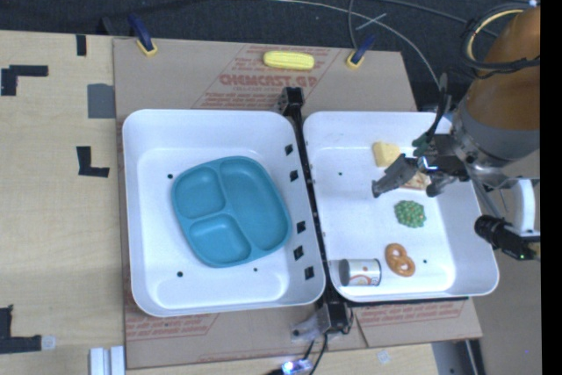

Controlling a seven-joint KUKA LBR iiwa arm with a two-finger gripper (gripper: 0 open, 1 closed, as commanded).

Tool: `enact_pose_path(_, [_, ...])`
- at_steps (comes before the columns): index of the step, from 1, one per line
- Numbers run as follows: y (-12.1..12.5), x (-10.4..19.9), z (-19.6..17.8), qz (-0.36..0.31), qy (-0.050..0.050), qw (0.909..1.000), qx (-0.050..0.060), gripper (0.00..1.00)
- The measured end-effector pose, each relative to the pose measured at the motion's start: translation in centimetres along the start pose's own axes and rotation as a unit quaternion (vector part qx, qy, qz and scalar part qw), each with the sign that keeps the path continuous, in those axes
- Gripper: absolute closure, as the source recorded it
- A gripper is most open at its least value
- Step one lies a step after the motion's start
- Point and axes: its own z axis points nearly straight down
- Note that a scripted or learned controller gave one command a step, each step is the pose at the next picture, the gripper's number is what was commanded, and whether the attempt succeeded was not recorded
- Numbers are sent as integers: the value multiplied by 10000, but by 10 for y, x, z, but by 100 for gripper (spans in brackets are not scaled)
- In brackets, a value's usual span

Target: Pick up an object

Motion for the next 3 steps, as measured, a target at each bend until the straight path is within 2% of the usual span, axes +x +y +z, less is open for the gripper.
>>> enact_pose_path(1, [1,0,-4,-10,-4,10000,-38,0])
enact_pose_path(3, [2,-11,94,0,-1,10000,-11,0])
